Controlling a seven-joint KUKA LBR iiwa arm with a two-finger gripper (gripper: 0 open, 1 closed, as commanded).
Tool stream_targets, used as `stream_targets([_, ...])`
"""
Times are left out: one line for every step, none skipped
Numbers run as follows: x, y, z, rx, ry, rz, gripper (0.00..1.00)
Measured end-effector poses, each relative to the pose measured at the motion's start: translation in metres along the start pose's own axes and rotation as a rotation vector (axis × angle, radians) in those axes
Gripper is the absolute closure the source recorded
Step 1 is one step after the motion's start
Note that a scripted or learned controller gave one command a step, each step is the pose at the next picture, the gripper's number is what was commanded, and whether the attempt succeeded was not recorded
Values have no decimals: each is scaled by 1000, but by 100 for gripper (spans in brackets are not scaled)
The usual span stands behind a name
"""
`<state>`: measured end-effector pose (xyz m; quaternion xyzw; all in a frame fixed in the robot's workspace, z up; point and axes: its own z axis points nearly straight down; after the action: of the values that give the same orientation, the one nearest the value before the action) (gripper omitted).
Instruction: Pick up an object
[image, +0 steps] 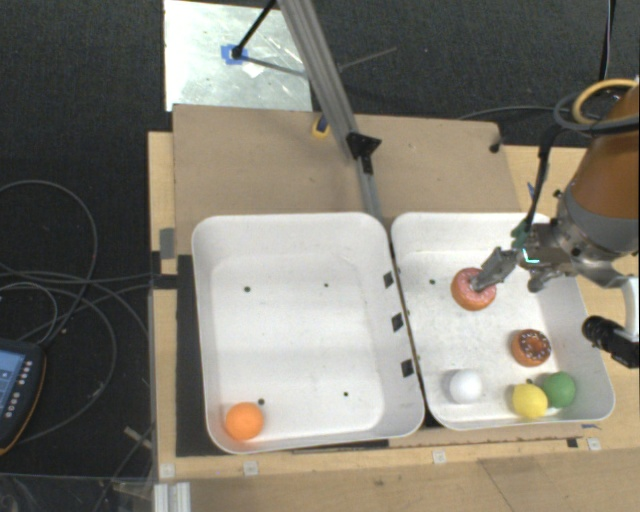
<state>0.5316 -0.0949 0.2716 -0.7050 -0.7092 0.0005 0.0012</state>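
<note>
Pink-frosted and round, a toy doughnut (472, 290) is seen lying flat in the right bin (430, 250), toward the bin's 11 o'clock area; being ring-shaped, it shows no long axis and no pointing direction. The pincer (487, 279) is placed right over the doughnut's 2 o'clock edge, and part of the frosting is covered by a dark finger (493, 268). Whether the fingers are spread or closed, and whether the doughnut is gripped, cannot be told, since the tips merge with the toy.

The arm (605, 180) is brought in from 3 o'clock, its orange band seen above the grey wrist, with the pincer slanted down toward 8 o'clock. The arm's upper part is cut off by the frame edge.

At the right bin's 5 o'clock corner a chocolate doughnut (531, 347), a white ball (464, 386), a yellow ball (529, 400) and a green ball (559, 389) are gathered; the yellow and green ones are touching. An orange ball (243, 421) is set at 7 o'clock in the left bin (290, 235). Both bins are carried by the wooden counter (250, 150).
</note>
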Motion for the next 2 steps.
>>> stream_targets([0, 1, -2, -4, 0, 3, 0])
stream_targets([-5, -4, 59, 3, 0, 7, 0])
